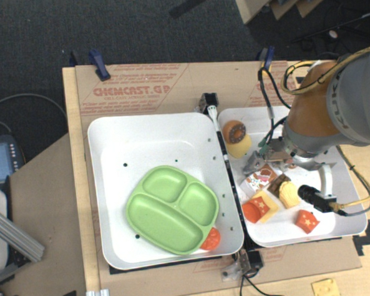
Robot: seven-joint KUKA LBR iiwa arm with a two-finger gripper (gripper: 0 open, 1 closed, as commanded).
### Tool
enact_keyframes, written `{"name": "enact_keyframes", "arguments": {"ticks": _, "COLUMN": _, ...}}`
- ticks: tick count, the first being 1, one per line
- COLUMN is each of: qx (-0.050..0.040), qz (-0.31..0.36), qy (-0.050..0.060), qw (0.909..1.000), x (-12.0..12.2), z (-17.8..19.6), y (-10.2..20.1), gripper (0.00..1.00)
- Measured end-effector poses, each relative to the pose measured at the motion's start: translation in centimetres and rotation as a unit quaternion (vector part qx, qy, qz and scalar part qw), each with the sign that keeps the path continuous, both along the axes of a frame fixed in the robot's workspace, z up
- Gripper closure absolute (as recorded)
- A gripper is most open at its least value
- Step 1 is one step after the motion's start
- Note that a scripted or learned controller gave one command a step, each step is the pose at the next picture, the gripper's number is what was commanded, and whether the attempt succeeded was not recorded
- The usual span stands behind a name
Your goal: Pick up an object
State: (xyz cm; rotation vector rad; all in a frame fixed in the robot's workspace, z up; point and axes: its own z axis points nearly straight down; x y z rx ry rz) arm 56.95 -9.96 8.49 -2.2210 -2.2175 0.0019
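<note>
Tool (265, 160) grip state cannot tell, low in right bin (340, 227); centre over one item, descend square, avoid bin wall.

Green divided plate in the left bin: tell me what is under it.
A red-orange piece pokes out from under the green plate's lower right edge, on the left bin floor. How far it reaches underneath, and anything else beneath, is covered.

floor (134, 28): dark carpet | bench (162, 83): cardboard top w/ red print | blue clamps (98, 65)
</note>
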Motion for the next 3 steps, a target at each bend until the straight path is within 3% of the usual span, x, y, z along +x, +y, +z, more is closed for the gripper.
{"name": "enact_keyframes", "arguments": {"ticks": 2, "qx": -0.0006, "qz": 0.0, "qy": -0.002, "qw": 1.0, "x": 0.2, "z": 0.0, "y": 0.6, "gripper": 0.0}}
{"name": "enact_keyframes", "arguments": {"ticks": 3, "qx": -0.0009, "qz": 0.0, "qy": -0.003, "qw": 1.0, "x": 0.3, "z": 1.0, "y": 0.6, "gripper": 1.0}}
